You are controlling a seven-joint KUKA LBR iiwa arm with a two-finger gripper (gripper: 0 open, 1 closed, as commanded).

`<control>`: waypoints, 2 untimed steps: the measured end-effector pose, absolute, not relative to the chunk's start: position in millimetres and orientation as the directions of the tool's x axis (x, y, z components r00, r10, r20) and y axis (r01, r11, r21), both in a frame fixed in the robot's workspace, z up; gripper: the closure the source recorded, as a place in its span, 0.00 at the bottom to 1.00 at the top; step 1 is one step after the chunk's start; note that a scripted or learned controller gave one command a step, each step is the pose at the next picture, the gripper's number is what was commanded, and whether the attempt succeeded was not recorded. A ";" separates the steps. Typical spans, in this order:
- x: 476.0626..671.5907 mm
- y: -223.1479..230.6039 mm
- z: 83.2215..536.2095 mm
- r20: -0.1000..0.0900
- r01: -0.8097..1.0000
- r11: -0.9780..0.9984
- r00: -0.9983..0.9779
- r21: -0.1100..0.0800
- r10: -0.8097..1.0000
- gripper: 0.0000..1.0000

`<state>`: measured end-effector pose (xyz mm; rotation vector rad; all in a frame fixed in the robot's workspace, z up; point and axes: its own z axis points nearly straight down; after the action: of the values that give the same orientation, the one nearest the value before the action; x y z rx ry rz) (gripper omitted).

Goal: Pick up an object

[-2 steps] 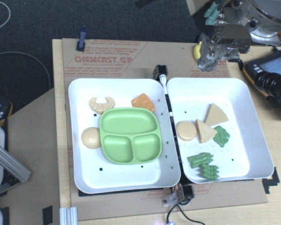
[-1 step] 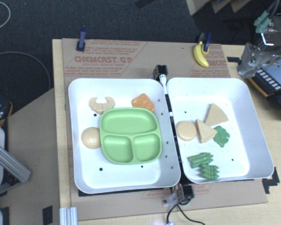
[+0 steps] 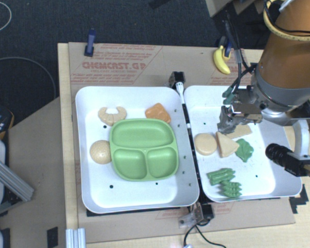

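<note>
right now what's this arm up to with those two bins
The robot arm's gripper is lowered into the right bin, just above a tan wedge that lies beside a round beige piece and some green toy food. Nothing is visibly held. The left bin holds a green divided tray, untouched.

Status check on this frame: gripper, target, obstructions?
Gripper low in right bin, over tan wedge. Grasp unconfirmed. Round tan piece, green leaf crowd the wedge.
</note>
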<state>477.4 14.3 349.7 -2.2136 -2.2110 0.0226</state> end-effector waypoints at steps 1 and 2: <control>479.7 73.7 406.0 0.002 1.000 0.007 -0.007 0.007 1.000 1.00; 480.1 70.4 414.1 0.001 1.000 0.001 -0.001 0.005 1.000 1.00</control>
<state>480.1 70.4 414.1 -2.2229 -2.2241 -0.0059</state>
